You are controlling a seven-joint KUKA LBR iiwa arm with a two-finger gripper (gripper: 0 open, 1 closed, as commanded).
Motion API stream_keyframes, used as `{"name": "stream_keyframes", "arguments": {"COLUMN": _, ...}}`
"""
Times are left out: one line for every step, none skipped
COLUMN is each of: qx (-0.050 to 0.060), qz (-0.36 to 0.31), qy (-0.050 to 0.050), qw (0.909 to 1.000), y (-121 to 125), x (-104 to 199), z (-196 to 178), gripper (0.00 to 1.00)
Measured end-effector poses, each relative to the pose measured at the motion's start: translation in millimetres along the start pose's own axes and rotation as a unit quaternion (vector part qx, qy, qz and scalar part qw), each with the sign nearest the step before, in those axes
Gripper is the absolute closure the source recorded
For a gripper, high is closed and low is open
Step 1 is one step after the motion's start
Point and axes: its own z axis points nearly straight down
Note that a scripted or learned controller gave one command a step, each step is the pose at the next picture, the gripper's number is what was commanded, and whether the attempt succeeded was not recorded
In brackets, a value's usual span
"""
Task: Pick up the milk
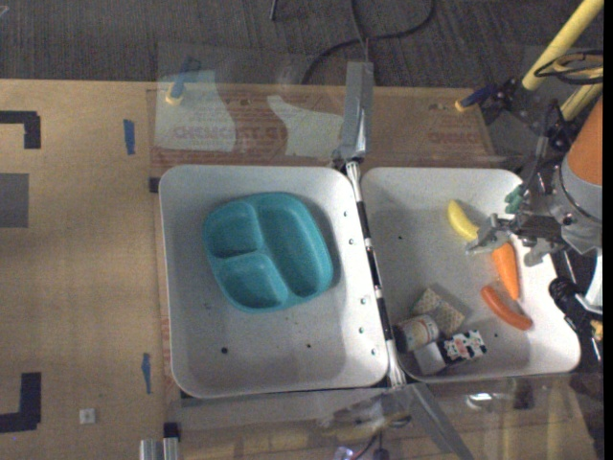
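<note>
Milk (pixel 466 346) lies at near edge of right bin (pixel 407 195), beside can (pixel 419 332) and cracker (pixel 439 304). Gripper (pixel 506 236) hangs over bin's right side, above carrot (pixel 507 271), between banana (pixel 463 220) and sausage (pixel 505 308); jaw state cannot be told. Left bin (pixel 182 286) carries teal plate (pixel 269 250) near centre.

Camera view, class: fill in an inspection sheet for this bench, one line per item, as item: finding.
Surface: wooden bench bearing two shallow white bins, left and right.
Job's things: black-and-white cow-patterned milk carton lying near right bin's front edge.
Clutter: teal divided plastic plate in left bin; yellow banana, orange carrot, orange-red sausage, small boxes in right bin.
Grippers: tool above the carrot, away from the milk.
Cables: black loop on floor.
Surroundings: blue tape.
</note>
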Motion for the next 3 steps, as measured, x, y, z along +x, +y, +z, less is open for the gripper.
{"name": "stream_keyframes", "arguments": {"qx": 0.001, "qz": -0.047, "qy": 0.001, "qw": 0.9989, "y": 24, "x": 67, "z": 74, "gripper": 0.00}}
{"name": "stream_keyframes", "arguments": {"qx": 0.001, "qz": 0.057, "qy": 0.000, "qw": 0.9984, "y": -12, "x": 23, "z": 162, "gripper": 0.00}}
{"name": "stream_keyframes", "arguments": {"qx": 0.000, "qz": 0.134, "qy": 0.000, "qw": 0.9910, "y": 5, "x": -46, "z": 2, "gripper": 0.00}}
